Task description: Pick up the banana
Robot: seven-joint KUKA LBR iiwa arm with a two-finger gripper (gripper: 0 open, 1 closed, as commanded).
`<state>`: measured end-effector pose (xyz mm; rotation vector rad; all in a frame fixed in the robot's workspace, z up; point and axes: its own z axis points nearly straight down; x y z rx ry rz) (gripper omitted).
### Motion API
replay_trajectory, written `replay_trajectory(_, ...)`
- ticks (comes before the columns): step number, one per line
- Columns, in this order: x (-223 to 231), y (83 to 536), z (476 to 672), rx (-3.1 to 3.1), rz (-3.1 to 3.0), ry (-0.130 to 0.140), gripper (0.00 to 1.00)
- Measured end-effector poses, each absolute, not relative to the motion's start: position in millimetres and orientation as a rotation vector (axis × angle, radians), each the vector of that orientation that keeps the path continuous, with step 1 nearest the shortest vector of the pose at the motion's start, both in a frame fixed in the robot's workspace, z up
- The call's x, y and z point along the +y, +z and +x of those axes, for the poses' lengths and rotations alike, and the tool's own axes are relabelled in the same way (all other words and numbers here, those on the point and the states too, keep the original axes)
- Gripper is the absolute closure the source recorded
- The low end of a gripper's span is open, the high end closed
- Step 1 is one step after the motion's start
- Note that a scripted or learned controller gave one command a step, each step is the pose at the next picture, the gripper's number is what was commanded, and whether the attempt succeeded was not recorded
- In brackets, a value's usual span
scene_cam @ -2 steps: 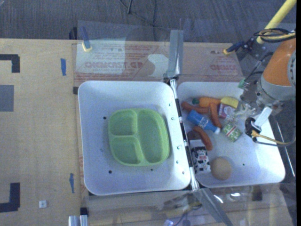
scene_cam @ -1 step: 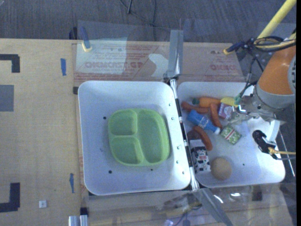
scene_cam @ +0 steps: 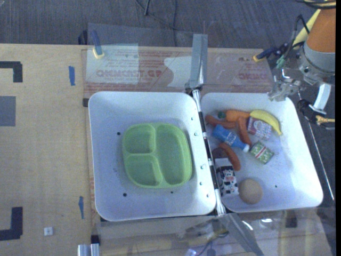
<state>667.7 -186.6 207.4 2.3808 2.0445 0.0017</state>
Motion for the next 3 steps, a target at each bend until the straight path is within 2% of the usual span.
replay_trajectory(1,-185.9,207.1,667.8,2.046,2.381,0.001,0.0)
replay_trajectory(2,-188.2,132.3,668.3,2.098,2.336,0.0,0.0)
replay_trajectory(3,-203.8,92.2,672.2,2.071,2.378,0.018,0.0)
